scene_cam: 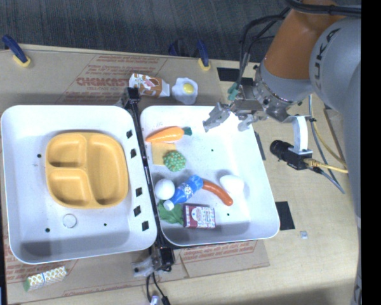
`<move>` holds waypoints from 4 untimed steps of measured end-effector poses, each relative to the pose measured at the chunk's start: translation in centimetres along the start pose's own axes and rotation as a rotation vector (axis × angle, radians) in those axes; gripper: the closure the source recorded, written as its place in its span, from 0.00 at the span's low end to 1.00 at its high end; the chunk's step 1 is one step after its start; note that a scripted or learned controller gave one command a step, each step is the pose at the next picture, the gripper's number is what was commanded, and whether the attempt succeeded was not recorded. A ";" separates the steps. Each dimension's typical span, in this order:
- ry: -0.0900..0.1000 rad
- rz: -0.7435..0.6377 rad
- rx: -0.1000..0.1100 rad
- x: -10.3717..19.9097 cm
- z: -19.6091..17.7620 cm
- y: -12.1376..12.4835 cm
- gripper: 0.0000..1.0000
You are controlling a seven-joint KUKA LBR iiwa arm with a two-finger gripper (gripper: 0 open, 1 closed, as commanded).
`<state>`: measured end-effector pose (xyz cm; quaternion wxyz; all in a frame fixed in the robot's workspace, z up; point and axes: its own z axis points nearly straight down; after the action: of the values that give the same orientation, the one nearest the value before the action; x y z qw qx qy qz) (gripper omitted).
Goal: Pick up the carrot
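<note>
The carrot, orange with a green stub at its right end, lies in the right bin near its far left corner. My gripper hangs over the far edge of that bin, to the right of the carrot and apart from it. Its two pale fingers are spread and nothing is between them, so it stands open.
The right bin also holds a green bumpy ball, a white egg, a blue bottle, an orange-red sausage, a white lump and a dark red carton. A yellow divided plate fills the left bin.
</note>
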<state>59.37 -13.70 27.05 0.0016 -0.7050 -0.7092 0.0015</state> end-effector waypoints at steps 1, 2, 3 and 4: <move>-0.001 -0.253 -0.003 4.3 6.6 6.3 0.00; 0.000 -0.104 0.001 3.4 16.2 6.3 0.00; -0.001 -0.109 0.002 3.4 15.1 6.4 1.00; -0.002 0.079 -0.013 4.1 17.4 0.8 1.00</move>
<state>60.06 -9.56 9.62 -0.0037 -0.7324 -0.6808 -0.0024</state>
